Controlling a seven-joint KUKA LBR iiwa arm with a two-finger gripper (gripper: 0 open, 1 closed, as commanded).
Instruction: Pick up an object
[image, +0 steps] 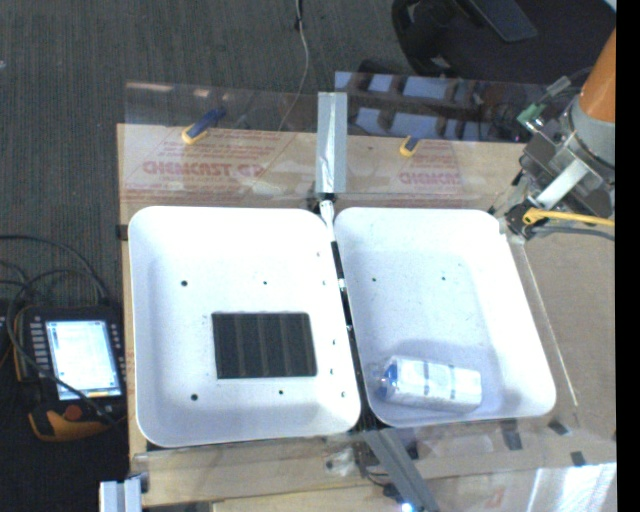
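While the tool (560, 185) hangs beyond the far right corner of the right bin (520, 290), outside its rim, the one object inside that bin, a small clear plastic bottle (432, 383), lies on its side near the bin's near edge, well apart from the tool and clear of it. Whether the tool is spread or closed I cannot tell; nothing shows in its grasp. Seen against the right bin, the bottle sits left of centre along the near wall, its blue cap end toward the seam with the left bin (160, 250), its body wrapped in a white label with blue print. Both bins are shallow, smooth white trays with rounded corners and a few small dark holes in their floors. Left of the right bin, a flat dark rectangular panel (264, 344) with lengthwise ribs lies in the neighbouring tray. Under the right bin the counter (590, 330) is pale wood.
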